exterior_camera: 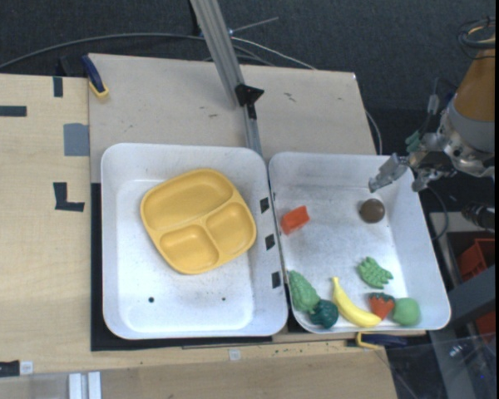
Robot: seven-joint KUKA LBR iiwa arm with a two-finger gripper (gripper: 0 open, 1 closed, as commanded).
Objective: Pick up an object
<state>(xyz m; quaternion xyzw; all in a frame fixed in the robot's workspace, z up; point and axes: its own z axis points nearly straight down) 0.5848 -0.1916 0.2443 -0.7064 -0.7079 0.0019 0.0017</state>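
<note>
A grey KUKA arm (474,115) with an orange band reaches in from three o'clock, its gripper (397,171) poised over the upper right rim of the right bin (333,173); its fingers appear slightly parted with nothing between them. Just below the gripper, a small brown ball (372,211) sits apart from it on the speckled white floor of the bin. An orange block (294,219) lies toward nine o'clock in that bin, while a green leafy piece (374,271), a banana (353,304), a strawberry (382,306), a lime-green fruit (406,311), a dark teal piece (323,313) and a green vegetable (303,289) cluster along the six o'clock edge. The left bin (125,223) holds a yellow divided plate (198,220). Both bins rest on a pale wooden bench (33,181) marked with grey patches, with a metal pole (218,36) and dark carpet (333,15) at twelve o'clock.
</note>
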